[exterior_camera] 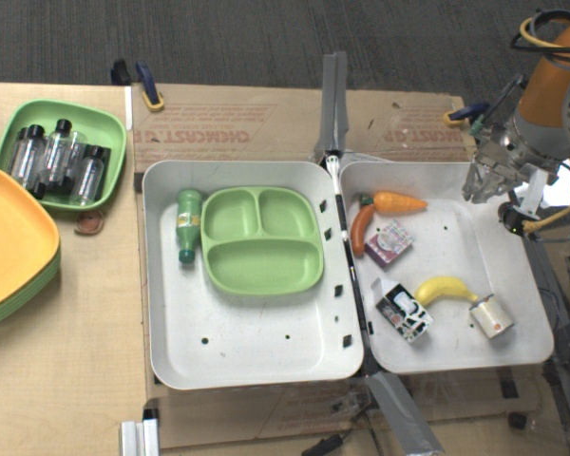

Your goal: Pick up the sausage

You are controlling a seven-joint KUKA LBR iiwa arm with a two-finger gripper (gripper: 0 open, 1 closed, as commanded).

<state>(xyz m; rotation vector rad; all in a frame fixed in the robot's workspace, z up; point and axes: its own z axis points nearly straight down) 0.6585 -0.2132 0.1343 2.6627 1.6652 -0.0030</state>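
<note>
While tool [482, 190] hangs at right bin's far edge, grip unclear, sausage [361, 228] well left

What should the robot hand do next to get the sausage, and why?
Probably slide left across the right bin. The gripper hangs over that bin's right edge, while the sausage lies by its left wall, just under the carrot.

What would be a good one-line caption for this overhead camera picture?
Robot claw poised over the right bin's far edge; the sausage lies by the carrot.
</note>
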